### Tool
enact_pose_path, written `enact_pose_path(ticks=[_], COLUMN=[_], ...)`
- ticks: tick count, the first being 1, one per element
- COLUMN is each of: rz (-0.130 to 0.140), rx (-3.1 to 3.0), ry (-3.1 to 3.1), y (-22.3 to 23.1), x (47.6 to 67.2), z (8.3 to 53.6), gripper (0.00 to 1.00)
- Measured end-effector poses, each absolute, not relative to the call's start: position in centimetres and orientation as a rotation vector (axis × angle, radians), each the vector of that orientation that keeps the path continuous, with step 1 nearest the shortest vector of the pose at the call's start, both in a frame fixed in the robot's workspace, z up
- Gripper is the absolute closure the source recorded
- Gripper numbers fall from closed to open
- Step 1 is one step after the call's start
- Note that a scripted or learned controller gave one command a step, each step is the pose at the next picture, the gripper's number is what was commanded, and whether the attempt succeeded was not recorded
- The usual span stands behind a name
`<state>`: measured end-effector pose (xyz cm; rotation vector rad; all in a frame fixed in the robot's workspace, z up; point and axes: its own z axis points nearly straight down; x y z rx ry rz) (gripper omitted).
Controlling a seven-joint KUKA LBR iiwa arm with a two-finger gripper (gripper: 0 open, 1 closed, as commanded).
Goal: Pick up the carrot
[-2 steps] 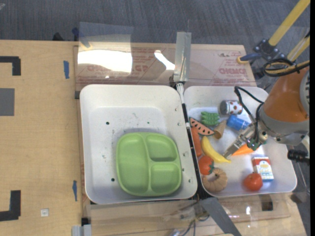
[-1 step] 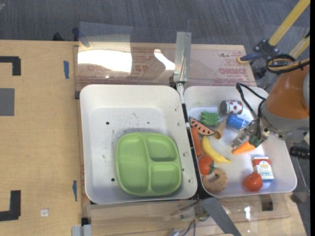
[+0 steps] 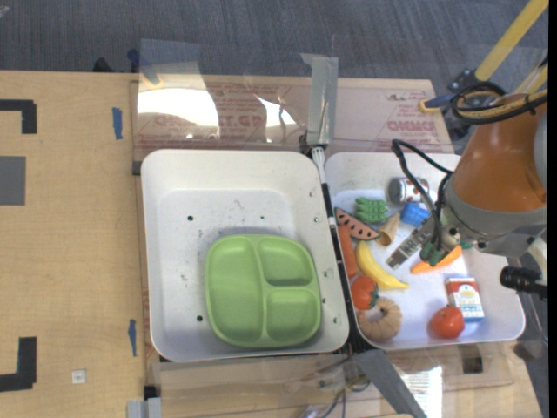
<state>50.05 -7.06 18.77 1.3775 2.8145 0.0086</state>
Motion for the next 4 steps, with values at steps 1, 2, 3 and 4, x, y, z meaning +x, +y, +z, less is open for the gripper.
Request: enact_pose_path(ticks=[1, 2, 3, 4], rz=[0.002, 0.003, -0.002, 0.008], rx=[1.387, 1.535, 1.562, 1.770], ry=[2.817, 2.734, 2.704, 2.589], y=[-7.3, -12.6, -10.8, -3.1], x=[49.8, 50.6, 49.6, 48.2], z=[18.5, 9.5, 9.0, 18.7], gripper=[0.00, 0.00, 0.00, 0.00])
